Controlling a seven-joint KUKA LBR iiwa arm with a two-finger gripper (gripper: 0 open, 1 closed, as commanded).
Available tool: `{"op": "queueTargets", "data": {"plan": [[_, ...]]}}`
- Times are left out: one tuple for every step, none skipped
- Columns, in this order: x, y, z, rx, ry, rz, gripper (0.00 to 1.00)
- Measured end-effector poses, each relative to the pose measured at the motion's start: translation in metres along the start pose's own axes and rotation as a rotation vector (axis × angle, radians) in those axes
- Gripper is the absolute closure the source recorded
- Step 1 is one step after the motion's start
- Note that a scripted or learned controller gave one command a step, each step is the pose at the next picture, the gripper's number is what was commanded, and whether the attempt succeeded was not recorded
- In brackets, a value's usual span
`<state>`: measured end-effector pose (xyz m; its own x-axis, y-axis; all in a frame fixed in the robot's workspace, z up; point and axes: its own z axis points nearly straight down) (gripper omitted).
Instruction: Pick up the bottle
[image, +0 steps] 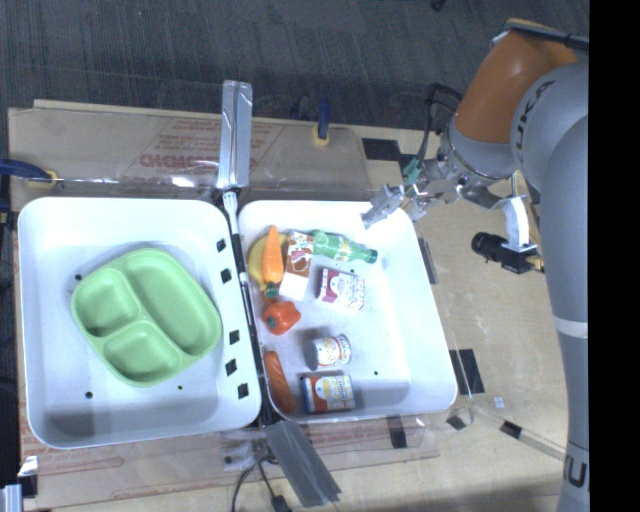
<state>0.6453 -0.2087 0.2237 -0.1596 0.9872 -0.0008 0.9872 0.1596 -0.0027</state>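
A green bottle with a red-and-white label lies on its side near the back of the right bin, cap end pointing right. My gripper hangs over the bin's back right corner, up and to the right of the bottle's cap, apart from it. Its metal fingers point left and down toward the bin. Nothing shows between them.
Beside the bottle lie a banana, a carrot, a small carton, a red pepper, two cans and a sausage-like piece. The left bin holds a green divided plate. A metal bar stands between the bins at the back.
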Motion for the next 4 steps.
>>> {"op": "queueTargets", "data": {"plan": [[0.0,0.013,0.079,0.0,0.002,-0.159,0.0],[0.001,0.014,0.068,-0.001,0.001,-0.164,1.0],[0.003,-0.036,0.006,0.0,0.001,-0.022,1.0],[0.039,-0.009,0.022,-0.001,0.001,0.311,1.0]]}}
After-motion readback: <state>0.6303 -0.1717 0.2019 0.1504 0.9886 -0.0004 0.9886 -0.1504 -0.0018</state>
